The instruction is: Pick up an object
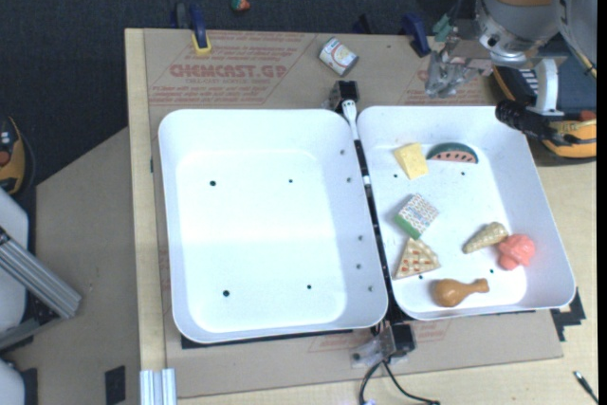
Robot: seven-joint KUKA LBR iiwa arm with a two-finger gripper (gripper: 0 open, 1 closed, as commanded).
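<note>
The right bin holds several toy foods: a yellow cheese block, a watermelon slice, a checkered green and white block, a pizza slice, a brown drumstick, a tan cone and a pink piece. My gripper hangs above the bench just beyond the right bin's far edge, up and right of the cheese block. Nothing shows in it. The orange band and grey wrist rise behind it at the top right.
The left bin sits beside the right one, joined by a black hinge strip. A small white box lies on the board behind the bins. Blue clamps stand at the far edge. A small ball lies on the dark floor.
</note>
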